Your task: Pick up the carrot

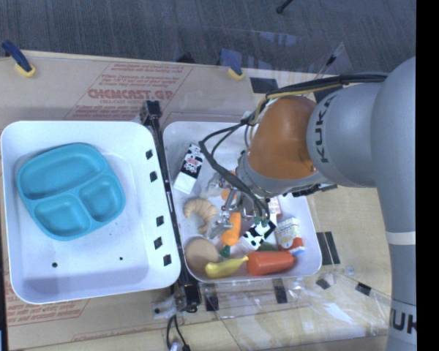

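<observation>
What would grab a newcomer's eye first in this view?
The big grey arm with its orange band looms over the right bin, its tool down at the small orange carrot among crowded toy food. Next, the bright blue divided plate lying alone in the left bin.

carrot [233, 229] lies in right bin [177, 141]; divided tray [69, 189] in left bin [29, 287].

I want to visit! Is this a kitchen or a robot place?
Probably a robot lab: a robot arm reaches over white bins of toy food, like a carrot, on a cardboard-covered bench.
</observation>
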You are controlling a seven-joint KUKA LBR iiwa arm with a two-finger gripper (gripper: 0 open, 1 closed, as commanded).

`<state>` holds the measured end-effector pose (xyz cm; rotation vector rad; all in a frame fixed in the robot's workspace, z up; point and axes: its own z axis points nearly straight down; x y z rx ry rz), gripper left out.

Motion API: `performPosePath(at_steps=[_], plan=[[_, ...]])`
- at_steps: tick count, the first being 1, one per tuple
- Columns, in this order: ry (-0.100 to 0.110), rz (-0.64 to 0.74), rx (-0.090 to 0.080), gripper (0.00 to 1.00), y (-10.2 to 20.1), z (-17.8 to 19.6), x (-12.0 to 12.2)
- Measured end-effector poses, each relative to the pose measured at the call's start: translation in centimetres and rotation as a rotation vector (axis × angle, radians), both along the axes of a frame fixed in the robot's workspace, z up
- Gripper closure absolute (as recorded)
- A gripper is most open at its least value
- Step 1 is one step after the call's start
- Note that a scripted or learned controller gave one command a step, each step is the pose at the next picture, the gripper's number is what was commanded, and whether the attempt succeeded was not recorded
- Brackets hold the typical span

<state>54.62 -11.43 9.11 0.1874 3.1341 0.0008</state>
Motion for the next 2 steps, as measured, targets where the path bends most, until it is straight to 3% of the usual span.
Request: performPosePath(at_steps=[1, 2], plan=[[-0.002, 0.011, -0.001, 1.0, 0.2, 1.1, 0.1], [-0.005, 0.04, -0.003, 1.0, -0.6, 7.4, -0.6]])
